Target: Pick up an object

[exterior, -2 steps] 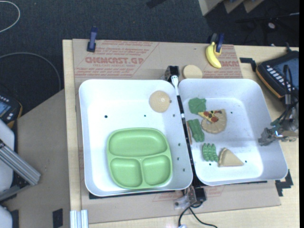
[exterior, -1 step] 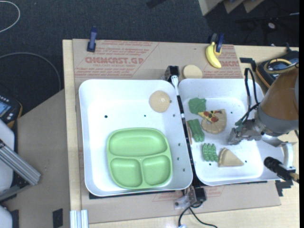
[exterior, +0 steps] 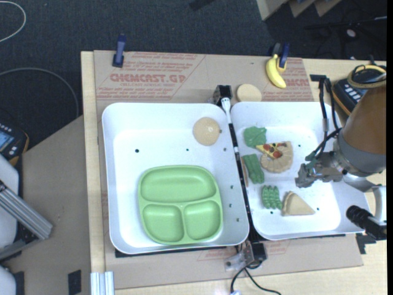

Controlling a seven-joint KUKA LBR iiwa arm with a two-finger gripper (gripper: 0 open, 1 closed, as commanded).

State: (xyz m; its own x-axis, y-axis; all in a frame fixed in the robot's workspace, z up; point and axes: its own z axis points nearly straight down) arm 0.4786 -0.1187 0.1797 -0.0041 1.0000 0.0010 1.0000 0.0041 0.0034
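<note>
Nothing is lifted yet: the toy pizza slice (exterior: 276,155) lies flat in the right bin (exterior: 325,225), among green pieces and a tan wedge (exterior: 297,205). The tool (exterior: 306,178) hangs just beside it, low over the bin floor, and I cannot tell how it is set, so the grasp itself is left to do. The left bin (exterior: 116,165) holds a green divided tray (exterior: 179,203) and a round bun (exterior: 206,131). On the cardboard-topped surface (exterior: 153,75) lies a banana (exterior: 275,72); dark carpet beyond
</note>
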